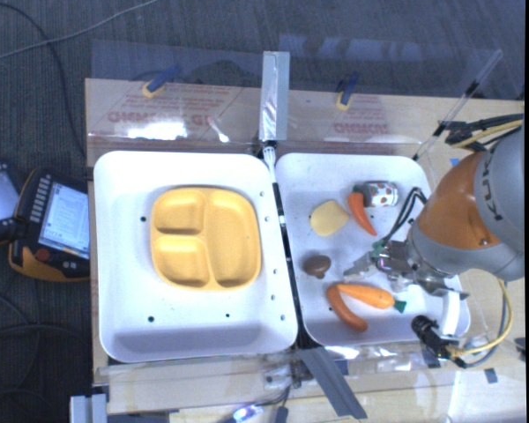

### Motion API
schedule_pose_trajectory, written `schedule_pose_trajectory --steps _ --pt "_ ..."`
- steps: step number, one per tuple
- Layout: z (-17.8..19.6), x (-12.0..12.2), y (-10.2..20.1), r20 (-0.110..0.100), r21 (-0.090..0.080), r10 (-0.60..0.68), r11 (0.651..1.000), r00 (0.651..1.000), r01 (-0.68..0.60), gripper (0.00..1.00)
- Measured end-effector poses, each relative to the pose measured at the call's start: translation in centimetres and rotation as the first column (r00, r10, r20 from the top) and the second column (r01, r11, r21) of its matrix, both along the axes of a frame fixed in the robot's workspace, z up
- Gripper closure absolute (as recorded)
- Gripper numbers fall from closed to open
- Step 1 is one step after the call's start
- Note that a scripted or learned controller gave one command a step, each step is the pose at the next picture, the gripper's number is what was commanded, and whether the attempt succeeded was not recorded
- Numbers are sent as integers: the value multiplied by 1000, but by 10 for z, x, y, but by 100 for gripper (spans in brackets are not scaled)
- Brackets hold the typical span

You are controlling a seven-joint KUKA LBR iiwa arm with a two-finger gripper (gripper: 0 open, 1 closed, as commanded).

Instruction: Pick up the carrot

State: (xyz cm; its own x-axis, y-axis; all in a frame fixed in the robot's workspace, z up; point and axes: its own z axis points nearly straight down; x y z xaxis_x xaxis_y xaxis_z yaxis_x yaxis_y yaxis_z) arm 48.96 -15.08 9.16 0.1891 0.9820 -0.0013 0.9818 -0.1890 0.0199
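Pincer (376,261) hovers just above my carrot (368,296) in the right bin (309,324), whether gripping I cannot tell; carrot unlifted, grab pending

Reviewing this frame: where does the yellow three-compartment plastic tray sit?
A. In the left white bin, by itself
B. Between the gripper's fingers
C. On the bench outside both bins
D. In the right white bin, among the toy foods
A: the yellow three-compartment plastic tray lies flat in the left white bin, while the toy foods, including the orange carrot with a green tip, lie in the right white bin.
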Motion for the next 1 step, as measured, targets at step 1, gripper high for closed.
schedule_pose_trajectory --steps 1 --pt "0 0 -1 -1 2 9 1000 1000 -9 0"
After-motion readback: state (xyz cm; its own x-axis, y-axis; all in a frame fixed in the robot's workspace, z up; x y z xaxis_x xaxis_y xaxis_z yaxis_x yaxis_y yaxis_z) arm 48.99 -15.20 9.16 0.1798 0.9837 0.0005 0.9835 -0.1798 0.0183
